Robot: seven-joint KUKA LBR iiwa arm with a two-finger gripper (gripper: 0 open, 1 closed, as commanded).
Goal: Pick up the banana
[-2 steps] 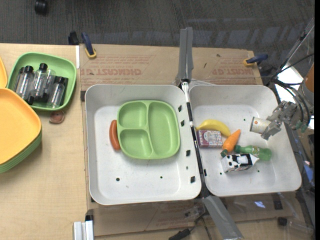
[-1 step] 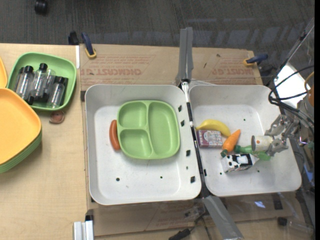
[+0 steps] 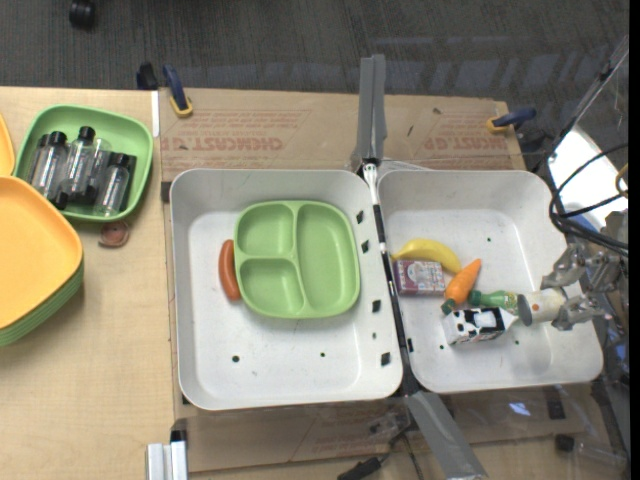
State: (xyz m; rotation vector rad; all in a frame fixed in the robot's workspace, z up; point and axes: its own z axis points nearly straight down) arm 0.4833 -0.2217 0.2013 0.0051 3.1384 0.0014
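Left bin [image 3: 200,368]: green three-compartment tray [image 3: 297,259], with a red-orange sausage-shaped item [image 3: 229,270] just beside its left edge. Right bin [image 3: 520,363]: carrot [image 3: 462,282], purple packet [image 3: 420,277], black-and-white carton [image 3: 475,324], green-and-white bottle [image 3: 505,301]. Bench, far left: green dish of vials [image 3: 85,163], stacked orange plates [image 3: 35,258].

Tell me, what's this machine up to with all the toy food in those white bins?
It is meant to pick up the banana, which lies in the right bin beside a carrot, a small purple box, a green bottle and a black-and-white carton. The gripper sits at that bin's right edge, well away from the banana and holding nothing. The left bin has a green divided plate with a sausage beside it.
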